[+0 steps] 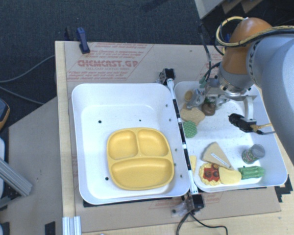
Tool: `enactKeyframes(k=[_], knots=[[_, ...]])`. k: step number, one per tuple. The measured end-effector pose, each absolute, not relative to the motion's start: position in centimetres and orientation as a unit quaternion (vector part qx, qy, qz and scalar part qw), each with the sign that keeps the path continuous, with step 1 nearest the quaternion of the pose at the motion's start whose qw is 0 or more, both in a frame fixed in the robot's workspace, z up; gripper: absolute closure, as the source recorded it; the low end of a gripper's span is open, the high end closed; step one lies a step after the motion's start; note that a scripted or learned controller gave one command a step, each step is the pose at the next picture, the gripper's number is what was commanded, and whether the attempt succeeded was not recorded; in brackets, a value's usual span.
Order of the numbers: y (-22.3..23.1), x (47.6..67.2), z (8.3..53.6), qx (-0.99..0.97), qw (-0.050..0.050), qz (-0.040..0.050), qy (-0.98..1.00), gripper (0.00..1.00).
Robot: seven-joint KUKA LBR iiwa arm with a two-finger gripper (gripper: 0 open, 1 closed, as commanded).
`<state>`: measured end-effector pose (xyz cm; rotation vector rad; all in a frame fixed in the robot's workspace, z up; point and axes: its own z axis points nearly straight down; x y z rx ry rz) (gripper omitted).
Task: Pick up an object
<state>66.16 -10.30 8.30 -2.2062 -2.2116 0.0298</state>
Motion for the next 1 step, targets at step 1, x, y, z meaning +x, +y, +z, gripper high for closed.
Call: enactKeyframes(k=[1], knots=[[-9.81, 66.2, 8.32, -0.707, 0.008, 0.009, -0.707, 0.0]])
